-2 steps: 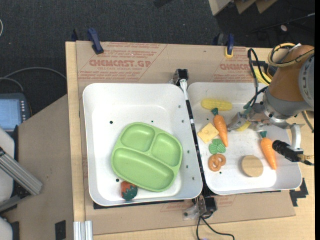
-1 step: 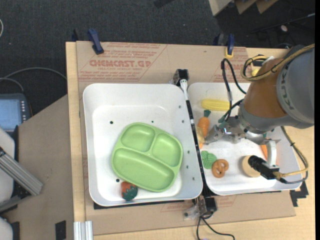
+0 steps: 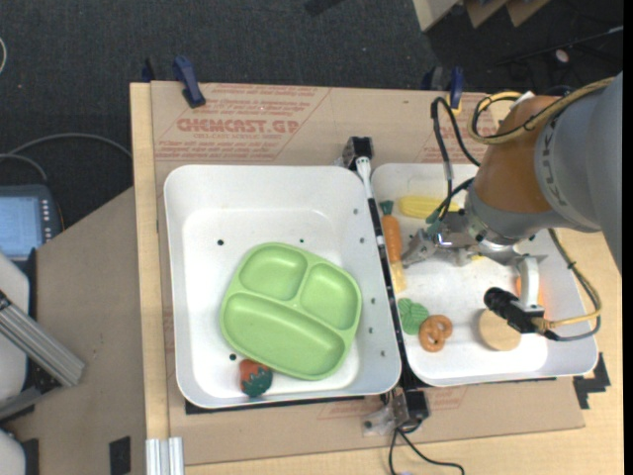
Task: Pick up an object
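Observation:
My gripper (image 3: 431, 244) is low in the right bin (image 3: 465, 364), near its left wall, with the grey arm and orange band coming in from the right. An orange carrot (image 3: 393, 237) lies just left of it along the wall. A yellow piece (image 3: 419, 206) sits just behind it. Toward the front of the bin are a green leafy piece (image 3: 410, 317), a brown pretzel (image 3: 434, 332) and a tan round disc (image 3: 499, 332). An orange and white item (image 3: 521, 285) lies partly under the arm.
The left bin (image 3: 198, 216) holds a green divided plate (image 3: 291, 310) and a small red and green toy (image 3: 254, 377) at its front edge. Both bins rest on a cardboard-covered bench (image 3: 247, 117); clamps sit along its back edge.

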### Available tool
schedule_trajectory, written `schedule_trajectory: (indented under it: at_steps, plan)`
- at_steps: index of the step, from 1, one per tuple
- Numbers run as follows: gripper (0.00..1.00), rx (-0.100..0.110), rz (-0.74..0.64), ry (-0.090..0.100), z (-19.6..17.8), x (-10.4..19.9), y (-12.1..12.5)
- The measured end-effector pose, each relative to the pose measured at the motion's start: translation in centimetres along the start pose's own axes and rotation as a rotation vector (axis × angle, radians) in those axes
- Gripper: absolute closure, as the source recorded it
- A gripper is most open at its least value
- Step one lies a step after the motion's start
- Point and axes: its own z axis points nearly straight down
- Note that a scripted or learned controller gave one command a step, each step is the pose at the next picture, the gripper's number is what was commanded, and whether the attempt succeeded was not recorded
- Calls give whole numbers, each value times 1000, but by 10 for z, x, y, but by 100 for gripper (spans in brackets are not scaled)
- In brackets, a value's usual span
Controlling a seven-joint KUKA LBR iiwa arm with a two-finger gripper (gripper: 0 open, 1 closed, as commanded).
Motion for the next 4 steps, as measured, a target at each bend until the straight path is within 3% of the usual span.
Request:
schedule_trajectory:
  at_steps: [1, 2, 3, 4]
  plan:
    - [0, 13, 1, -1, -19, -2, 92]
    - [0, 4, 5, 3, -105, 9, -24]
    - [0, 12, 10, 6, 0, -28, -100]
    - [100, 1, 4, 0, -14, -26, -96]
